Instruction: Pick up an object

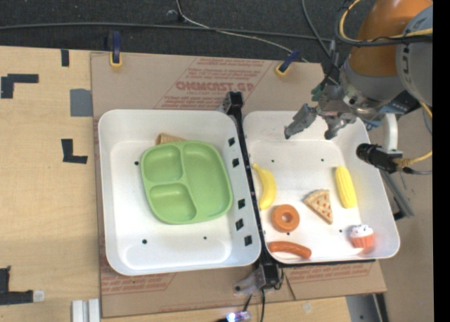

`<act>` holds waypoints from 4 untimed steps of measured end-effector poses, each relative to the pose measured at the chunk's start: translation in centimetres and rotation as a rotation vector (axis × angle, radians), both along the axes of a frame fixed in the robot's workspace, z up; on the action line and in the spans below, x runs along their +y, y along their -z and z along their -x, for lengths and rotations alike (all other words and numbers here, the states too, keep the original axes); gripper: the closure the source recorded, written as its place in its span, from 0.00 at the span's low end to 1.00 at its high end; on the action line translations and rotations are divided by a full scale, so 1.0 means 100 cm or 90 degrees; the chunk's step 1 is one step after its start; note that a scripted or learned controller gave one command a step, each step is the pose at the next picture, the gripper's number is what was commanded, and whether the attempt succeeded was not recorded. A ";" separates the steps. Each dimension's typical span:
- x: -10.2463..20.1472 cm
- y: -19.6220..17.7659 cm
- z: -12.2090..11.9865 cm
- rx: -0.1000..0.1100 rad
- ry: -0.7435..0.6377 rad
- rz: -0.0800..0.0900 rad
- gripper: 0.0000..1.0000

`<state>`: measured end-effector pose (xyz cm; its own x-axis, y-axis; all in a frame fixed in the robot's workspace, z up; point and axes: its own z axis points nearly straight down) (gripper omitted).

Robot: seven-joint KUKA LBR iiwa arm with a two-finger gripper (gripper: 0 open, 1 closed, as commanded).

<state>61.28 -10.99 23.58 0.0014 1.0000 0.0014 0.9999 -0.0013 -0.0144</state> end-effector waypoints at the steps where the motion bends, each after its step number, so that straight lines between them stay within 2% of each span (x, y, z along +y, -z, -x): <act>1: 0.000 -0.008 -0.002 -0.008 -0.002 0.001 0.00; 4: 0.007 0.127 0.004 -0.005 -0.002 0.001 0.00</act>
